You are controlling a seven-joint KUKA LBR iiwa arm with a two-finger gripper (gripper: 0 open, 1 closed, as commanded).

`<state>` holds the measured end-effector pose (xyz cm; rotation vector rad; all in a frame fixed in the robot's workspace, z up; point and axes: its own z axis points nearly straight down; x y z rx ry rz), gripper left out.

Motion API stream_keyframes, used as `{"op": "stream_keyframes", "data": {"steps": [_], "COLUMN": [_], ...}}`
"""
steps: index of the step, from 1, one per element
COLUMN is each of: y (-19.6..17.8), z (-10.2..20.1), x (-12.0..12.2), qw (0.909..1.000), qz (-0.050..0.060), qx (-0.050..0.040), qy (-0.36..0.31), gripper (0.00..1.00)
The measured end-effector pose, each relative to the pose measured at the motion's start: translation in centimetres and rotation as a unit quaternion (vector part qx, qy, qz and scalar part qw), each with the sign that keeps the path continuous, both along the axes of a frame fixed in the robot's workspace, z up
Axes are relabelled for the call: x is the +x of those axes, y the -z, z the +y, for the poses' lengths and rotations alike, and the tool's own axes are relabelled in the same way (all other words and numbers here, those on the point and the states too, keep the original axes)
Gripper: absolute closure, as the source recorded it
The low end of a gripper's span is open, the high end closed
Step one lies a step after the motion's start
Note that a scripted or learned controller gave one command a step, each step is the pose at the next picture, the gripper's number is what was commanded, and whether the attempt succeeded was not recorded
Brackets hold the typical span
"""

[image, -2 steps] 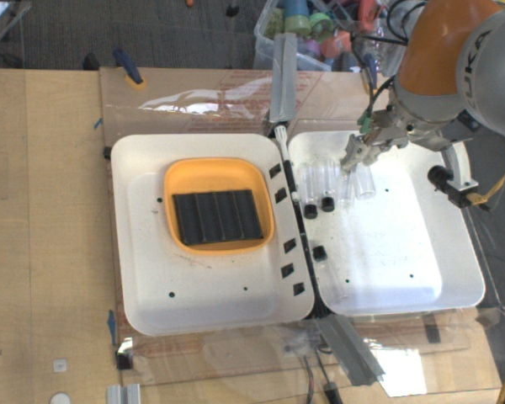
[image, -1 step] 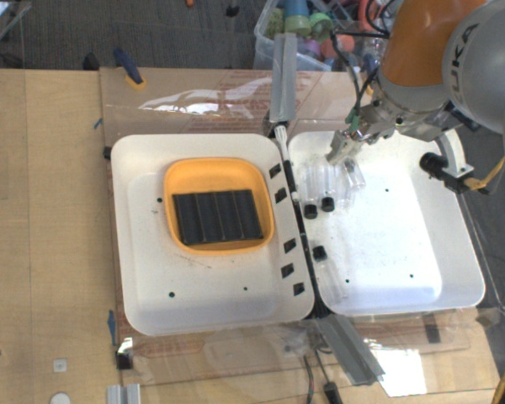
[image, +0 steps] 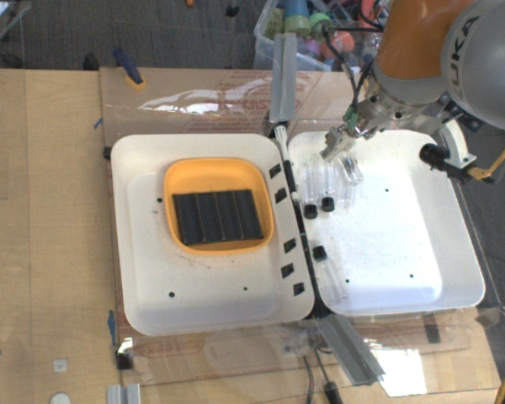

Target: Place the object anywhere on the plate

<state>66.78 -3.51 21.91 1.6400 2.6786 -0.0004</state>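
Beside the divider (image: 293, 217) between the two white bins, on the right bin's (image: 421, 268) side, you will find the gripper (image: 341, 162): translucent fingers hanging over the upper-left part of that bin's floor. You can see a gap between the fingers (image: 351, 171), so log them as spread apart, with nothing visible between them. Small black fittings sit at the fingers' lower ends, just beside the divider.

Across the divider, in the left bin (image: 151, 293), note the orange plate (image: 175, 179), square with rounded corners, roughly centred in the bin's upper half. On the plate lies the object, a black ribbed block (image: 217, 217), flat, its grooves running away from you; it covers most of the plate's lower part and touches nothing else you can see.

Above the gripper, the grey arm (image: 488, 49) with its orange band enters from the right and leans over the right bin's upper edge. Beyond the divider's far end you can note a clear tub of mixed coloured items (image: 320, 7) on the dark floor.
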Motion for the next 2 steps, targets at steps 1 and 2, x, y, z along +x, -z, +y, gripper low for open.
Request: {"op": "stream_keyframes", "data": {"steps": [1,2], "y": [-3.1,-6.8], "z": [0.3,-0.8], "x": [0.0,0.1], "qw": [0.9987,0.9922], "qz": [0.000,-0.001], "qx": [-0.0001,-0.0001], "qy": [-0.051,-0.125], "gripper": [1.00,1.00]}}
